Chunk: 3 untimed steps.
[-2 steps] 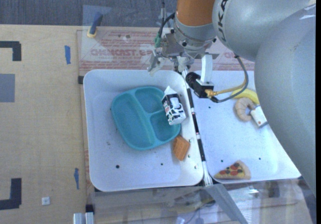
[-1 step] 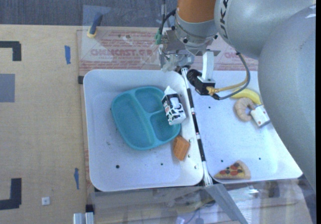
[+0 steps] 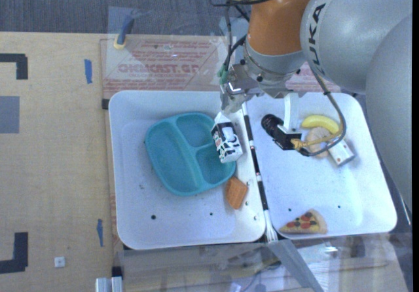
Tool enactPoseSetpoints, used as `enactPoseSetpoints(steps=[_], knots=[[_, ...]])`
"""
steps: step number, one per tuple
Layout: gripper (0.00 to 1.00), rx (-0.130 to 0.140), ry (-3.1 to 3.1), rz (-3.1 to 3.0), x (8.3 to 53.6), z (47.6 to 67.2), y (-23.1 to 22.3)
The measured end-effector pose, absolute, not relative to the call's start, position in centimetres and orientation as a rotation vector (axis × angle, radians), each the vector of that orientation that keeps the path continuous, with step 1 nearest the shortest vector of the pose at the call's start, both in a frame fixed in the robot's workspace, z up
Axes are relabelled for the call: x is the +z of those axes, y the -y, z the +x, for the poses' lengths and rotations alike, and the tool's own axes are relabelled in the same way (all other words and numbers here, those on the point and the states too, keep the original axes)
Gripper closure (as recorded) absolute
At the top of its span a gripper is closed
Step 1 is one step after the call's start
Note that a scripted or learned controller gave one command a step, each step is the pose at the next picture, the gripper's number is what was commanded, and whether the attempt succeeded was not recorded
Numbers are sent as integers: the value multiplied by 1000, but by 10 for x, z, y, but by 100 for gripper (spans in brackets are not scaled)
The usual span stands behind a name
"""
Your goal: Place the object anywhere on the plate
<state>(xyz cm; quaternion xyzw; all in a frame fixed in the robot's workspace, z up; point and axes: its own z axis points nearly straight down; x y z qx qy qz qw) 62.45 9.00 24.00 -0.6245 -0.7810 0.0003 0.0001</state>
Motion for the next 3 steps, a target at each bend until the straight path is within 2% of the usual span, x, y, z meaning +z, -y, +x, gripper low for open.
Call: enactPoseSetpoints(steps=[1, 2, 3], knots=[[100, -3, 2508, -1897, 237, 665, -115], [100, 1, 2448, -1967, 237, 613, -124], [100, -3, 2506, -1899, 238, 649, -164]])
